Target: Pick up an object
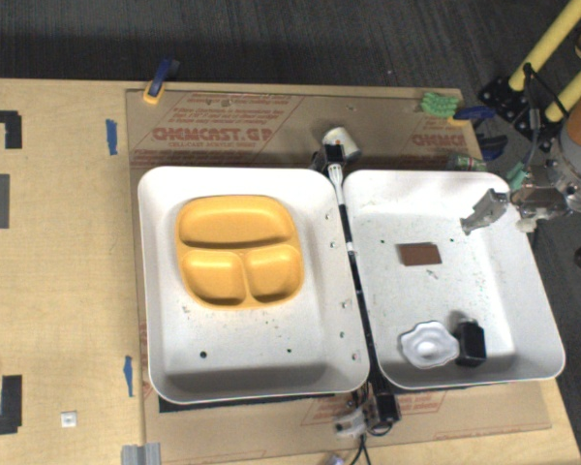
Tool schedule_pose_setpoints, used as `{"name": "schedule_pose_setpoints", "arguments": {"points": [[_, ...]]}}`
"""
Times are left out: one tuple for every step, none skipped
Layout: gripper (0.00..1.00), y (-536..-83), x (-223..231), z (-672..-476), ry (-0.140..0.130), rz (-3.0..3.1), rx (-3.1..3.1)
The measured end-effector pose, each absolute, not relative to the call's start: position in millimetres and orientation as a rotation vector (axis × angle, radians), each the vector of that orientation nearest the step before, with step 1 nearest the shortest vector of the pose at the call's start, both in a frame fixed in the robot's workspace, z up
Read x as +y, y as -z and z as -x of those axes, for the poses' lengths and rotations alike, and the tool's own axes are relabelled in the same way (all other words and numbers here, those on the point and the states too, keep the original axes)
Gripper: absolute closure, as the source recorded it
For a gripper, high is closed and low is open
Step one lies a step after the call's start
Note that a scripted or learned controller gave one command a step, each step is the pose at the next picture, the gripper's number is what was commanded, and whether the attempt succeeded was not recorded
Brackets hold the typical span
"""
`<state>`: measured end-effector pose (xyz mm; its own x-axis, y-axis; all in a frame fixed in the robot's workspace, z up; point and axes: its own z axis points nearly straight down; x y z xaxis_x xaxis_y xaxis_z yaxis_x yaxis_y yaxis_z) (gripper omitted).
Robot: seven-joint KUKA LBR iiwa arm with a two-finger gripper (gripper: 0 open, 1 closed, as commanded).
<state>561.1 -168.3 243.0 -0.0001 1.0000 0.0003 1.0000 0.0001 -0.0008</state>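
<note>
My gripper (484, 211) hung at the far right edge of the right bin (523, 289), low over its upper corner and well apart from anything worth taking; whether it was spread or pressed together I could not tell from that slanted look, and nothing showed in it. The candidates lay where they had come to rest: a flat brown piece (418, 254) near the middle of that bin's floor, and, down by the near wall, a white round object (426, 345) with a black object (470, 342) touching its right side. The left bin (165, 289) held a yellow divided tray (240, 250), broad and shallow, which I judged awkward for two fingers. I reckoned the pick had not begun. The brown piece sat alone, so it seemed the cleaner target; the crowded pair risked a nudge.
</note>
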Motion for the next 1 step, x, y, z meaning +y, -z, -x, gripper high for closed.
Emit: {"name": "schedule_pose_setpoints", "arguments": {"points": [[0.0,-141.3,-123.5,-482.9,-0.001,2.399,-2.026]]}}
